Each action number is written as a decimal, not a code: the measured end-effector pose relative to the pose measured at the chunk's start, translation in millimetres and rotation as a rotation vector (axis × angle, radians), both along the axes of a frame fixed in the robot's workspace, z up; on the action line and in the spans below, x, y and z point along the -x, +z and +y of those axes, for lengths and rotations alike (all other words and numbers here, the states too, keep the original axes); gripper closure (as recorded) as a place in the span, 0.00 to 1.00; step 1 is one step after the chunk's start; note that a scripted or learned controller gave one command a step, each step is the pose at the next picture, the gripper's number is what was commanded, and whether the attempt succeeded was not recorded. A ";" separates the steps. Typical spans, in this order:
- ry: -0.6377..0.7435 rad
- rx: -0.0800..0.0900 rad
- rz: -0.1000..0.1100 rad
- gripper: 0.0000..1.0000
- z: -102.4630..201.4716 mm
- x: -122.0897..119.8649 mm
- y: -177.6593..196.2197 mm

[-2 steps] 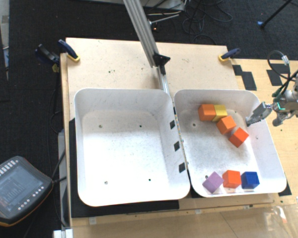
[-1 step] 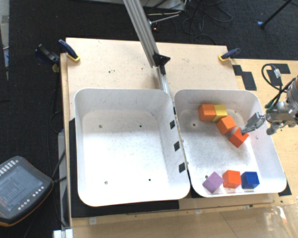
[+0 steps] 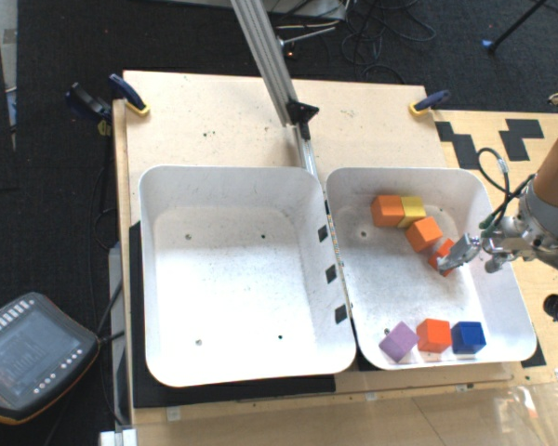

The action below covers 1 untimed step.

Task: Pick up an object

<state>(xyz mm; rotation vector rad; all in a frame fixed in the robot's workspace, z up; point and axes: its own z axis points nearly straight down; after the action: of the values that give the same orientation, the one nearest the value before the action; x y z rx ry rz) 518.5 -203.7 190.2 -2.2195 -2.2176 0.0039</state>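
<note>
Gripper (image 3: 454, 256) is down in the right bin (image 3: 502, 291), fingers closed around a small orange-red block (image 3: 442, 252) near the bin's right wall. Just up-left sit an orange cube (image 3: 424, 232), a yellow cube (image 3: 412, 211) and another orange cube (image 3: 387, 210). Purple block (image 3: 399, 341), orange block (image 3: 434, 334) and blue block (image 3: 468, 337) line the front edge.

Pale worktop (image 3: 223, 124) on a dark floor (image 3: 56, 45)

Black cables (image 3: 391, 17) trail over the floor behind; clamps (image 3: 130, 96) grip the worktop's far corners; a grey handheld pendant (image 3: 28, 356) lies lower left.
</note>
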 end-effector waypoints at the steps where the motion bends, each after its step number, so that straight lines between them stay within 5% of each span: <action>1: 0.001 -0.001 0.002 0.00 3.7 3.5 -63.7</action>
<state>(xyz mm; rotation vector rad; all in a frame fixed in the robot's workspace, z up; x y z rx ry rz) 515.0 -200.0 126.5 -2.2171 -2.2167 0.0047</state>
